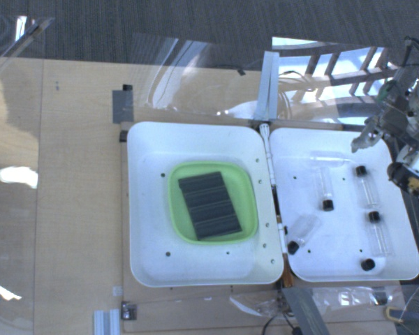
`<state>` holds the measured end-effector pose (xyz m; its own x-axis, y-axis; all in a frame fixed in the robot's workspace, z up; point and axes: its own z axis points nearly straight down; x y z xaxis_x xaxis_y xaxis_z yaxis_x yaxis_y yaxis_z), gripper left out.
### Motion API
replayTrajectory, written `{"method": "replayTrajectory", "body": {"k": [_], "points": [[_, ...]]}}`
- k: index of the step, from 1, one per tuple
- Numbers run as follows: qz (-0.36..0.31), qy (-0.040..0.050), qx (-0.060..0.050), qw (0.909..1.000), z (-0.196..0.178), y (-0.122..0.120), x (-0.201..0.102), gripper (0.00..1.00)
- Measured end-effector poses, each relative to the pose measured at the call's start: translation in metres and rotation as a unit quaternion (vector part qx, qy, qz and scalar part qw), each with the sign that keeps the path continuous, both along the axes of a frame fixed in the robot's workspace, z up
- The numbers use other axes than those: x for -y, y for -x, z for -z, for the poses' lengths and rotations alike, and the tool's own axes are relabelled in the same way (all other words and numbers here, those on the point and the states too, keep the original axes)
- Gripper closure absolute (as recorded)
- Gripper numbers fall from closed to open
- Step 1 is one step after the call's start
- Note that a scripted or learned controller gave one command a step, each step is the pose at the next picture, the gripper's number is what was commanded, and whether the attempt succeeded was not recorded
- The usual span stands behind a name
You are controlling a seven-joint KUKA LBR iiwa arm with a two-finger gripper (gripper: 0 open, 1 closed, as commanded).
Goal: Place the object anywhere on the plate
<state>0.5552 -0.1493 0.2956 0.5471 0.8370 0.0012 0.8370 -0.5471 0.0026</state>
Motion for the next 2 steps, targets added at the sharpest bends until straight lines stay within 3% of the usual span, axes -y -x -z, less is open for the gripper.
{"method": "replayTrajectory", "body": {"k": [1,2], "points": [[-0.002,0.0008,0.001,1.0,0.001,0.046,0.042,0.0],[0.061,0.0004,0.001,0.9982,0.028,-0.006,0.042,0.0]]}}
